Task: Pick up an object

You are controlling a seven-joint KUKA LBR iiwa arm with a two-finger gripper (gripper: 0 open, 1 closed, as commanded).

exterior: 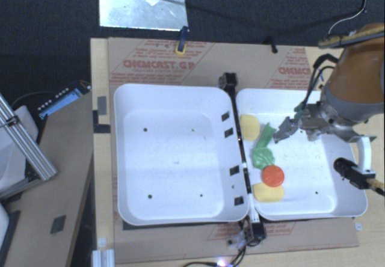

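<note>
The claw [283, 132] hangs just beside the green object [263, 148]; I cannot tell its state. Descending off-centre, it may only push the green object aside.

Brown cardboard sheet [180, 58] under white bins: red print "CHEMCAST GP" left of top centre, upside-up but faint. Same red lettering repeated at upper right of sheet, partly cut by arm, only fragment legible. More red print along sheet's bottom edge, too small to read. No other legible text.
</note>
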